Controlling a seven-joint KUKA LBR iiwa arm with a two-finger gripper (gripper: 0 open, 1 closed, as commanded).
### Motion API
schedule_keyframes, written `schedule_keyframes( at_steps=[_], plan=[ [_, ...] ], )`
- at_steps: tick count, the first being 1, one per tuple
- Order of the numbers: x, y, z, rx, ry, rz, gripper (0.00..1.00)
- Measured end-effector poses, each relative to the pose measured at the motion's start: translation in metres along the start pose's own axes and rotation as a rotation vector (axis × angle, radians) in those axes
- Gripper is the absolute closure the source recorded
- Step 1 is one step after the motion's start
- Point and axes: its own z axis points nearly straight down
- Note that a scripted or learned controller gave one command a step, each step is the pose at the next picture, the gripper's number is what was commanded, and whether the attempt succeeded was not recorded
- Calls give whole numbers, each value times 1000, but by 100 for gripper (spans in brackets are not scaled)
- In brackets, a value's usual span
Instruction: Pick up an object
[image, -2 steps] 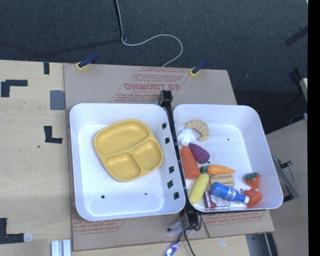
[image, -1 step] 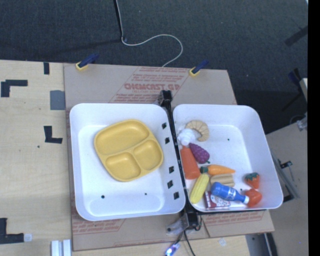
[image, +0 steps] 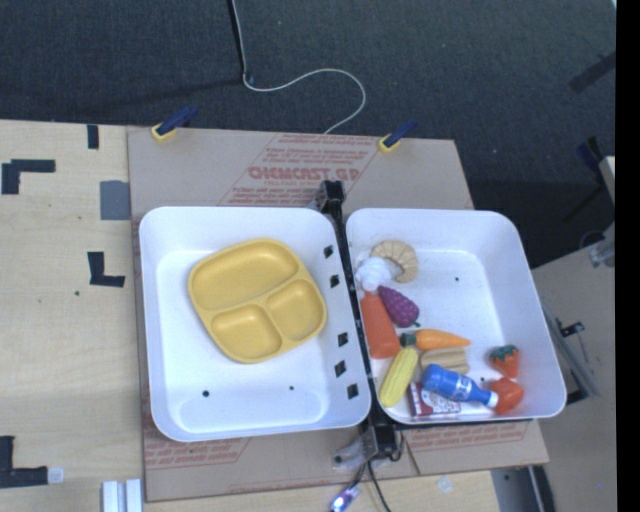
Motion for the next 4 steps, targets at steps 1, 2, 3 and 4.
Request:
schedule_keyframes(
  at_steps=[1,2,3,4],
  plan=[
    [0,0,-48,-6,-1,-2,100],
    [0,0,-26,0,0,0,100],
    [0,0,-10,0,0,0,100],
    [0,0,4,0,0,0,100]
  ],
)
